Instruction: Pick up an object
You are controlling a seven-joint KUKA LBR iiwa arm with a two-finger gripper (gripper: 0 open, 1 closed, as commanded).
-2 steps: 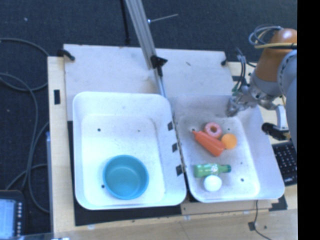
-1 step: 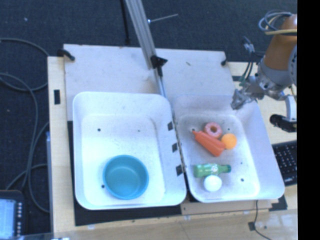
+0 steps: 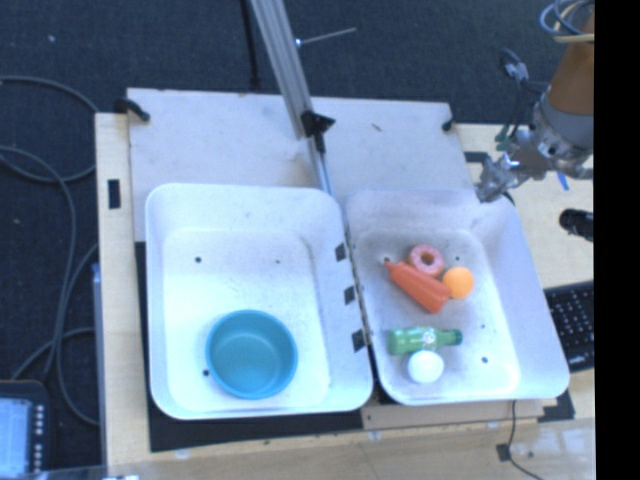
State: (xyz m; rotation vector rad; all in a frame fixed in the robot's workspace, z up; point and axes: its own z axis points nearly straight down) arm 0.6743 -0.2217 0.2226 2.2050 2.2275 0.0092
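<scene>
— Over the right bin's far corner, what is the gripper doing?
— It is hanging there, carrying nothing; I cannot tell if the claw is spread.
— And the objects?
— 5 are lying in that bin: carrot, pink ring, orange ball, green bottle, white ball. 1 blue bowl is sitting in the left bin.

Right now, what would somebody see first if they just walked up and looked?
Probably the big blue bowl, alone in the left bin. Next, the bright cluster in the right bin: an orange carrot touching a pink ring and orange ball, with a green bottle and white ball nearer the front.
</scene>
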